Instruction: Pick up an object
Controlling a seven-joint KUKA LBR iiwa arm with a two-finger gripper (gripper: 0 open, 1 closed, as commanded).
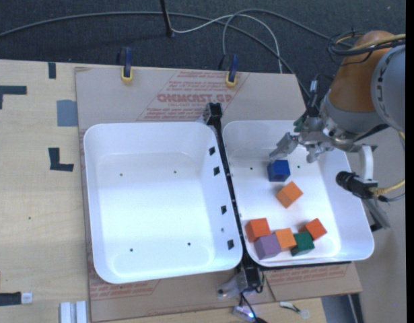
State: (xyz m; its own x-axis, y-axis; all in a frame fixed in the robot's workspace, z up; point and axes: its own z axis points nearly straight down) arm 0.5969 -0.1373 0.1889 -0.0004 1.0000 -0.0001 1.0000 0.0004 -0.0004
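In the right bin (341,247) a blue cube (279,170) lies near the back, with an orange cube (289,194) just in front of it. Near the front wall sits a cluster: an orange cube (258,228), a purple cube (267,245), another orange cube (285,238), a green cube (302,242) and a red-orange cube (316,228). My gripper (299,148) hangs over the back of the right bin, just behind and to the right of the blue cube. Its fingers are spread open with nothing between them.
The left bin (99,180) stands beside the right one, parted from it by a black divider strip (223,180). The arm's orange band and grey wrist (358,93) lean in from the right. Cables run behind the bins.
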